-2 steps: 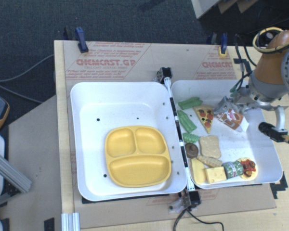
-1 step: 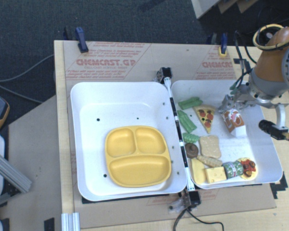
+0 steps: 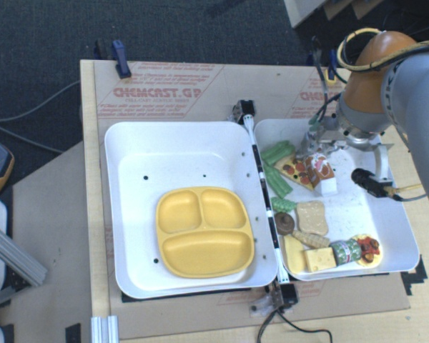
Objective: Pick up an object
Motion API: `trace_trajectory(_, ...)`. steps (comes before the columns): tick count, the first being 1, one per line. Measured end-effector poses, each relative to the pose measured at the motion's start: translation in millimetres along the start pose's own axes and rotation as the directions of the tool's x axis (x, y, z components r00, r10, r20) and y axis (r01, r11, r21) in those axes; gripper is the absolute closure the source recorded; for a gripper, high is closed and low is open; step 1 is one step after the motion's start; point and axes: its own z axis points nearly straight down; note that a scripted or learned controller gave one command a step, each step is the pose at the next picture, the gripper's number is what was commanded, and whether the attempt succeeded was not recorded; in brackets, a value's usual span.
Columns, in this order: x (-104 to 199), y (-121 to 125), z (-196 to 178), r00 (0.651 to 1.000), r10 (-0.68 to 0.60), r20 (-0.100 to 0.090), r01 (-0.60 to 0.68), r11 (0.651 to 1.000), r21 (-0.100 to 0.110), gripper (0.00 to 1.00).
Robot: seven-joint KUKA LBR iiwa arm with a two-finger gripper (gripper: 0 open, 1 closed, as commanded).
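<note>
My gripper [image 3: 320,148] is low in the right bin [image 3: 393,213], near its back. It hangs right over a toy pizza slice [image 3: 302,171] with a red and white piece [image 3: 320,168] beside it. Whether it touches either one, I cannot tell. The orange band [image 3: 372,70] and the grey arm rise behind it at the upper right. A small white block [image 3: 328,186] lies just in front of the gripper.
The right bin also holds green pieces [image 3: 277,181], a bread slice [image 3: 312,216], a brown disc [image 3: 284,224], cheese blocks [image 3: 318,259], a small can [image 3: 347,251] and a red item [image 3: 370,246]. In the left bin [image 3: 129,156] lies a yellow divided plate [image 3: 204,231].
</note>
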Motion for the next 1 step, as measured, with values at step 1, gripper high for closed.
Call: trace_trajectory(1, 77.7, -29.3, -105.0, 1.000, -0.002, -0.006, 0.002, 1.000, -0.001, 1.00)
